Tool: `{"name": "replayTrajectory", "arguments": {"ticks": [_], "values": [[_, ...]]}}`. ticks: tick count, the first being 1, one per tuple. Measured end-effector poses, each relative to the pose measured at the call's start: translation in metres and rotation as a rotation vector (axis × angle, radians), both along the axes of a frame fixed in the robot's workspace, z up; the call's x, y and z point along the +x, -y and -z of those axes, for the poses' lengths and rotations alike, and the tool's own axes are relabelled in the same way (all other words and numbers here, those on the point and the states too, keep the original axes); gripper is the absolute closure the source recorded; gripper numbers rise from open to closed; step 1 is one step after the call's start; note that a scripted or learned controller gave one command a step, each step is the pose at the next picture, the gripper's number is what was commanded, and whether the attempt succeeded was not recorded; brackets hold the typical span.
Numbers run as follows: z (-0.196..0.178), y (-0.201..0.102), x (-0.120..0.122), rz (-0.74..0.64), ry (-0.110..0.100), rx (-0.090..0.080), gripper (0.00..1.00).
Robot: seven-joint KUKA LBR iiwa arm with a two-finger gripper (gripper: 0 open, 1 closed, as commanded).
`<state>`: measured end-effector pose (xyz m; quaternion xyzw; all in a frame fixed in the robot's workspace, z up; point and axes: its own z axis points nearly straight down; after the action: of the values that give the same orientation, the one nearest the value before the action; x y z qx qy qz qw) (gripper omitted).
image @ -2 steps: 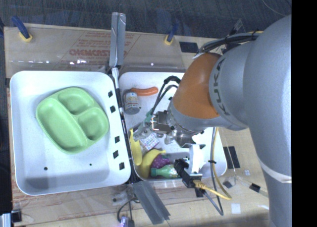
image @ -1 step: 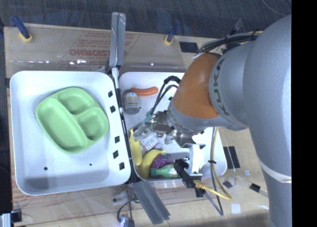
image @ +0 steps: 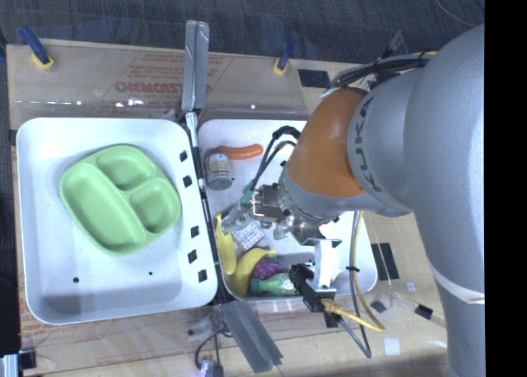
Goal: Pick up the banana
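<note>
The grey arm (image: pixel 428 145) with its orange band fills the 3 o'clock side, reaching down over the right bin (image: pixel 247 130). The left bin (image: pixel 49 202), toward 9 o'clock, holds a green divided plate (image: pixel 119 196). The bench (image: pixel 99 71) runs behind both bins at 12 o'clock.

The gripper (image: pixel 265 217) sits low in the right bin among clutter; whether it has hold of anything cannot be told.

The banana (image: pixel 233 260) lies in the right bin's corner at 7 o'clock from the gripper, beside purple grapes (image: pixel 265 268). An orange carrot (image: pixel 244 151) and a small can (image: pixel 218 168) lie toward 11 o'clock.
</note>
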<state>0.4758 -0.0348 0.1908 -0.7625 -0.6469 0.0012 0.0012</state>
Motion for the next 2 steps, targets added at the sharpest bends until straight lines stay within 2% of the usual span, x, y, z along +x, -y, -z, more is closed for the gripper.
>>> {"name": "replayTrajectory", "arguments": {"ticks": [1, 2], "values": [[0.0, -0.027, 0.001, 0.067, 0.003, -0.001, 0.0], [0.06, 0.065, 0.0, -0.107, -0.001, 0.001, 0.0]]}}
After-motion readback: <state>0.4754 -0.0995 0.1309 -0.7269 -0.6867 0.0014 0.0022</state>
